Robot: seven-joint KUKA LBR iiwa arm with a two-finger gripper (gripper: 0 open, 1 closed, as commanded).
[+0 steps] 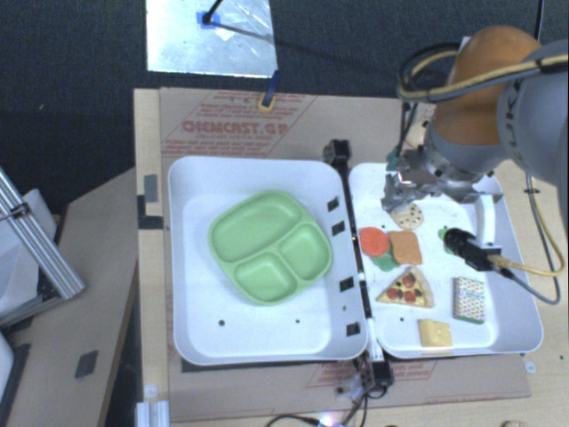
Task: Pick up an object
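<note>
Pick not yet made, as far as you can see. Claw (pixel 402 194) sits low in the right bin (pixel 516 327), directly above the cookie (pixel 409 214); whether it is open or closed, you cannot tell. The pizza slice (pixel 406 289) lies untouched.

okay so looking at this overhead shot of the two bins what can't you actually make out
- Gripper, camera view: the arm's wrist covers it, so its fingers' state is unclear.
- Cookie: its upper edge sits under the gripper; contact cannot be judged.
- Green item: mostly hidden beneath the red slice and toast.
- Patterned block: print too small to read.
</note>
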